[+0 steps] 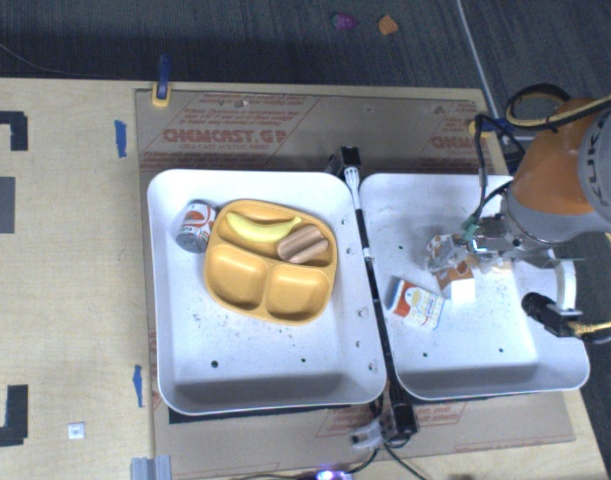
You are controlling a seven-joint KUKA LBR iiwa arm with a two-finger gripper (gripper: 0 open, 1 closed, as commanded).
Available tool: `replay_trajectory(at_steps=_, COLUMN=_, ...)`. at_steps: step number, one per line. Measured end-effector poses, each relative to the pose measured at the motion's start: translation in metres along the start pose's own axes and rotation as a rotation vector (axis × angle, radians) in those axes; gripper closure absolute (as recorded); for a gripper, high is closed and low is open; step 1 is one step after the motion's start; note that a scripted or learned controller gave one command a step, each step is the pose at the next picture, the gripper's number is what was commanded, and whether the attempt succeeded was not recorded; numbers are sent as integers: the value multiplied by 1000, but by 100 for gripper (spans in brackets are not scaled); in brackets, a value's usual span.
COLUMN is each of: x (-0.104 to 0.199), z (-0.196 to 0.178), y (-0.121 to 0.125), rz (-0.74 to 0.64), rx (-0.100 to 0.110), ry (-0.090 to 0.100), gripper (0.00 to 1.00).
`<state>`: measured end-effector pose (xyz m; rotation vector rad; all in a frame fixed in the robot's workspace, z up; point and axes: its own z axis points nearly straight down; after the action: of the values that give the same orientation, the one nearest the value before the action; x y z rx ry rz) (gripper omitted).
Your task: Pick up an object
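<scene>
In the right bin [505,368], my gripper [449,254] reaches in from the right and hangs low over the bin's upper middle. Directly under and beside it lie a small brown item [461,268] and a small white block [463,290]. I cannot make out whether anything is between the gripper's tips. A white and orange packet [416,304] lies flat to the gripper's lower left, apart from it. The arm's orange band [555,173] sits above the bin's right rim.
The left bin [185,358] holds a yellow divided plate [270,286] with a banana [257,228] and a hot dog [303,245] in its upper compartment. A small can [194,226] lies against the plate's left. A black clamp [347,160] sits between the bins.
</scene>
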<state>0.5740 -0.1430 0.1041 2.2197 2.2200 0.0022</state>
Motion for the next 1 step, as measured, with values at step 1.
replay_trajectory(at_steps=1, x=0, z=-10, y=0, rz=1, rx=-2, ry=-1, gripper=100)
